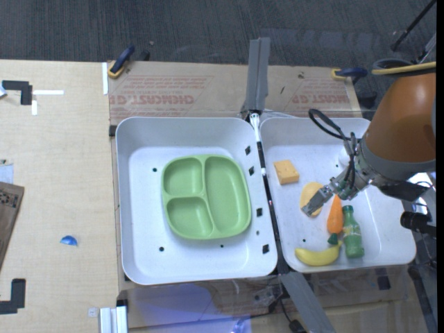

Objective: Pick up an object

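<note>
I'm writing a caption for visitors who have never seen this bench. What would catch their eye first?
First, the green divided plate lying alone in the left bin, bright against the white. Next, the grey and orange arm reaching in from the right, its pincer low over a yellow piece in the right bin. Around it sit a yellow sponge block, a carrot, a green bottle and a banana.
</note>
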Robot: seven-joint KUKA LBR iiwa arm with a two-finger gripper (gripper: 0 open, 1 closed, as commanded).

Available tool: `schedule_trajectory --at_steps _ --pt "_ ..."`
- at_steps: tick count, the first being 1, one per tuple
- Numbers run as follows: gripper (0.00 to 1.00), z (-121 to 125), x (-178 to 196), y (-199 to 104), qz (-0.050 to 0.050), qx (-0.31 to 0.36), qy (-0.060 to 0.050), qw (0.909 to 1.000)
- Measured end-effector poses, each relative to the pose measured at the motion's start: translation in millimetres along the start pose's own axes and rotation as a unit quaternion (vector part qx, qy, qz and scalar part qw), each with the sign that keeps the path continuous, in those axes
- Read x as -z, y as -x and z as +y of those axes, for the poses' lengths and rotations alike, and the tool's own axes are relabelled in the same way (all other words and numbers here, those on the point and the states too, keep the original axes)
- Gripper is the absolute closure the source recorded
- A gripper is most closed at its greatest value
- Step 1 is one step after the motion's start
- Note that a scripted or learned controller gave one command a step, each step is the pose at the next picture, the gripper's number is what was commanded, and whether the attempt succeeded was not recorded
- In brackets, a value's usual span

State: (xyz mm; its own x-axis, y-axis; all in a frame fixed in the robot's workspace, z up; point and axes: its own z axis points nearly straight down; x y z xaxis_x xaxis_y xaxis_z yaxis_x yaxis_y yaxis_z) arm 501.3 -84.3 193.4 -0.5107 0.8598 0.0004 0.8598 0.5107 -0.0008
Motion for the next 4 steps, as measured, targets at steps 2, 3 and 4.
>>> schedule_trajectory --at_steps 2,3,4 --pt "0.00 -27 -102 25 0.000 -0.198 -0.001 0.9802" --pt "0.00 -20 -52 117 -0.001 -0.290 0.000 0.9571" --pt "0.00 -23 -102 23 0.000 -0.135 0.000 0.9908"
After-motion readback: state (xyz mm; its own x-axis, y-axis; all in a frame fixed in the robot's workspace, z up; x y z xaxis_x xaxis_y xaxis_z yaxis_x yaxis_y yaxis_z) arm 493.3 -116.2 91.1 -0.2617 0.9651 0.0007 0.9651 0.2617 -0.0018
